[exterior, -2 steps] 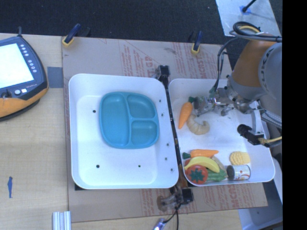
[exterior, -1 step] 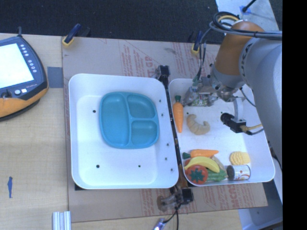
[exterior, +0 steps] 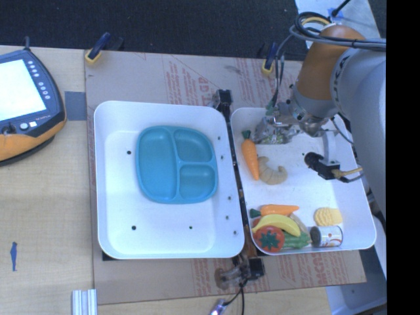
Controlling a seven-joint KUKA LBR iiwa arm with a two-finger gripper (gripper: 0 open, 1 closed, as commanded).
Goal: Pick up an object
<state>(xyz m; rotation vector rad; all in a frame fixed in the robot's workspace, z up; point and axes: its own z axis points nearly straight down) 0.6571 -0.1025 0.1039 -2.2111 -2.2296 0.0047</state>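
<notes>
Left bin (exterior: 105,176): smooth white plastic, rounded corners, holds glossy blue three-compartment plate (exterior: 176,163). Right bin (exterior: 357,202): tapered orange carrot (exterior: 249,159) at left wall, pale curved lumpy piece (exterior: 272,173) just beside it; near front edge curved yellow banana (exterior: 279,224), red tomato (exterior: 271,239), ridged yellow round piece (exterior: 327,216), small can (exterior: 326,236). Gripper (exterior: 281,128), metallic, over bin's far end; jaws' state cannot tell.

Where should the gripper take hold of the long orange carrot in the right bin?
Grip the long orange carrot across its thick middle, coming straight down. It lies flat, lengthwise beside the bin's left wall, so set the fingers across its narrow width, clear of the beige piece alongside.
</notes>
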